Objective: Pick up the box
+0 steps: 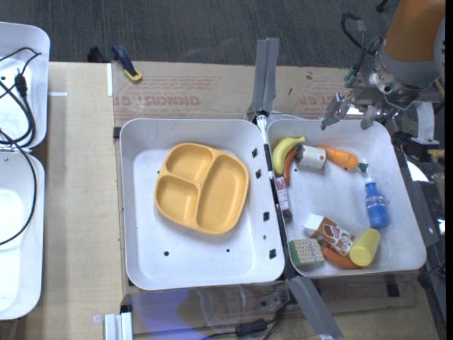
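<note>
Near the right bin's front edge, the small box looks light, stiff cardboard, best pinched across its narrow sides; fingers hang spread, empty.

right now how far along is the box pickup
Nothing looks done yet: the box lies in the right bin near its front edge, among other items. The gripper hangs above the bin's back rim with open jaws, holding nothing. Left to do: move over the box, descend, grasp, lift.
</note>
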You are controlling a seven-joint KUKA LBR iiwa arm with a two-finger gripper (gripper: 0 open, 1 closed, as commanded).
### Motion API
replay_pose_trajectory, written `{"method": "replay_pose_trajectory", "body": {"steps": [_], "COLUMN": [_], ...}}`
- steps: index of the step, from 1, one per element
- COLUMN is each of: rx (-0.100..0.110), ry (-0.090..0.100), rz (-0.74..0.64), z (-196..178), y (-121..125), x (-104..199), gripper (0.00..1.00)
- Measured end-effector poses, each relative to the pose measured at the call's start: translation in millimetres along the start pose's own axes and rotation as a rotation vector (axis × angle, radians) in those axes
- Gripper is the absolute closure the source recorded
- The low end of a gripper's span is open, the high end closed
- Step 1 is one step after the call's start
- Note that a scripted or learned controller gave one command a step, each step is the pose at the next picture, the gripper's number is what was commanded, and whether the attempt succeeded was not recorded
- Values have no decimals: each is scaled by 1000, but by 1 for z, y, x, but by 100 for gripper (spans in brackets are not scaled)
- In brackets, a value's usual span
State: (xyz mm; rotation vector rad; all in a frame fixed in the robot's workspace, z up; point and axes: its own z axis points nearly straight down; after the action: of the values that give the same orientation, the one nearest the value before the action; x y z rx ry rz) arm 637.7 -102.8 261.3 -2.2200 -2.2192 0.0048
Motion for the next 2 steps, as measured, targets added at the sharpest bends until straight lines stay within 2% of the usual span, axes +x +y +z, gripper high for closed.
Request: {"method": "replay_pose_trajectory", "body": {"steps": [1, 2], "rx": [0, 1], "ry": [-1, -2], "rz": [59, 215], "z": [-52, 29], "y": [-36, -69], "x": [55, 61], "gripper": [0, 0]}}
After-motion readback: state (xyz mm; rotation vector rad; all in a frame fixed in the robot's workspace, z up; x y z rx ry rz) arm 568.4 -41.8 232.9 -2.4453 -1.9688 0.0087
